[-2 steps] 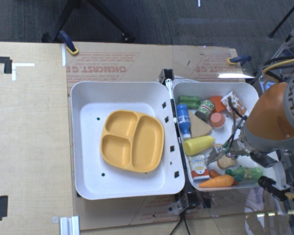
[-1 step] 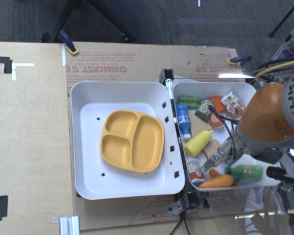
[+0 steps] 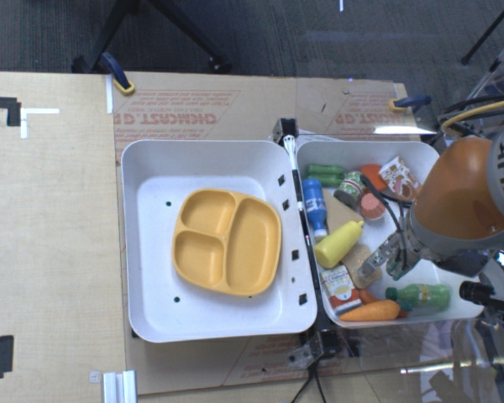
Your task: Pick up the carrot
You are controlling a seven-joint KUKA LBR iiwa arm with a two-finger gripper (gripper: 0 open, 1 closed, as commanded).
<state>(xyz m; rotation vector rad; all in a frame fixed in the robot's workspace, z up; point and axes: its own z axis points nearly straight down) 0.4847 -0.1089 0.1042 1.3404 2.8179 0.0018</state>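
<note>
Over the right bin (image 3: 454,316), the arm's fingers (image 3: 378,263) slant down-left above the carrot (image 3: 370,311); their spread is unclear.

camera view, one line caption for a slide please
Arm's hand hovers over the cluttered right bin, just above the carrot; yellow divided plate in the left bin.

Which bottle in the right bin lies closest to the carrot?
The green bottle, on its side just right of the carrot at the bin's near edge. The blue bottle and yellow bottle lie farther up.
</note>
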